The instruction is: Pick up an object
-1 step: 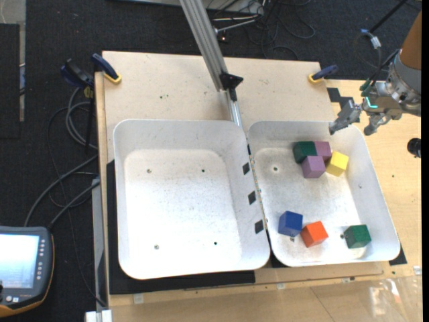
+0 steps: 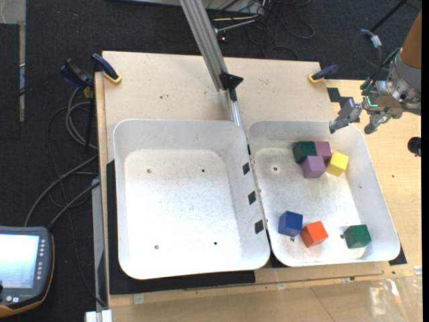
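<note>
- Gripper (image 2: 357, 117) poised above the far right rim of the right bin (image 2: 375, 200), fingers spread apart, nothing between them.
- Cubes all inside the right bin: dark green cube (image 2: 303, 151), purple cube (image 2: 313, 166), pink cube (image 2: 324, 149) and yellow cube (image 2: 337, 163) bunched near that bin's far end, touching or nearly so.
- Blue cube (image 2: 290, 223) and orange cube (image 2: 314, 233) paired near the bin's front edge; green cube (image 2: 357, 235) apart by the front right corner.
- Probably easiest target: green cube, open floor on its left, though close to the wall.

We see a tan bench (image 2: 174, 86) mid-frame | on it two white bins: left bin (image 2: 124, 200), right bin (image 2: 375, 200) | side by side
</note>
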Controlling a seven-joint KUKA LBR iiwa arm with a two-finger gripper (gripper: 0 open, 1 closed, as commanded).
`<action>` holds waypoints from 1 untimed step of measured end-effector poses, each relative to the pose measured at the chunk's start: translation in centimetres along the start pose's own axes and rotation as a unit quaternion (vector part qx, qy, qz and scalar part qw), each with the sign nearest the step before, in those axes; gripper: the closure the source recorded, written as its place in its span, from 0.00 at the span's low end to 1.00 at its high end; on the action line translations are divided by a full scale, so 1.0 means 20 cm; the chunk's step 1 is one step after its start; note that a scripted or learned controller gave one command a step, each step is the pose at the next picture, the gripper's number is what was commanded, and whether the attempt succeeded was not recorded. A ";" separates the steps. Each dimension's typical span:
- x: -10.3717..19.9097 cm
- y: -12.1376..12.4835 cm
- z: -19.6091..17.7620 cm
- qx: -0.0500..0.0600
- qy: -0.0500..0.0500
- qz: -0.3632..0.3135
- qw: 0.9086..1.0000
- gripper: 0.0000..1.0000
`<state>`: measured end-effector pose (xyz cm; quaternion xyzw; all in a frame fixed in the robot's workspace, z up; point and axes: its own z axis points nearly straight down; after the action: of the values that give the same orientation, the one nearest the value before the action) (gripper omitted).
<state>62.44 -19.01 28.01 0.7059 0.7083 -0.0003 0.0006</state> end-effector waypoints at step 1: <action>-0.03 -0.01 0.31 0.003 0.001 0.002 1.000 0.00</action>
<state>62.16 -19.69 21.90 0.7074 0.7068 -0.0019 -0.0021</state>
